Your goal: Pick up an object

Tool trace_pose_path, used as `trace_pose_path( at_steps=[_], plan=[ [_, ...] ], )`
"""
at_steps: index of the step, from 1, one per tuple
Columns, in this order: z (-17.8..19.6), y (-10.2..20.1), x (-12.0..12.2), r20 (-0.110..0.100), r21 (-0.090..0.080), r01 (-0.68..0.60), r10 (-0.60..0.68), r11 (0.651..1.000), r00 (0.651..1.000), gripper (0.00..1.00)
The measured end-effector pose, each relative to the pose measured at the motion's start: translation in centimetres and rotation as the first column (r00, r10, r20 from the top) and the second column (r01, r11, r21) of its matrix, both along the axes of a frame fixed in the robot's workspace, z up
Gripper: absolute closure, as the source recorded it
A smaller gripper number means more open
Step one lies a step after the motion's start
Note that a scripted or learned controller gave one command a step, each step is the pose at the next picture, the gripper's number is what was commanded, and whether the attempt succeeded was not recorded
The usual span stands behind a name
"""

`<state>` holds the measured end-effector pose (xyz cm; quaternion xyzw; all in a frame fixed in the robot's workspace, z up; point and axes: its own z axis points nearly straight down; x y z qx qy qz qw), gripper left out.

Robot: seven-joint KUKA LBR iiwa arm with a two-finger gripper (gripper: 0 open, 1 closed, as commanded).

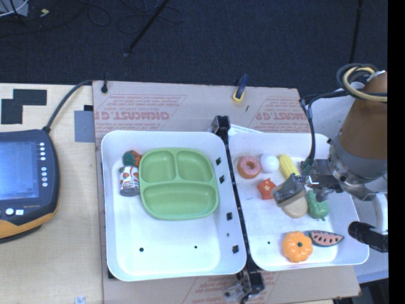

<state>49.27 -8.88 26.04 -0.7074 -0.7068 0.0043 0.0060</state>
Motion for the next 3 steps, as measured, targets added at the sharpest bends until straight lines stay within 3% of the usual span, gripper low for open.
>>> trace_pose_path(
  at_steps=[1, 3],
  plan=[
    [0.5, 0.0, 0.2, 0.009, -0.001, -0.002, 0.002, 1.000, 1.000, 0.00],
    [-8.7, 0.3, 0.9, 0.005, 0.000, -0.001, 0.001, 1.000, 1.000, 0.00]
  ],
)
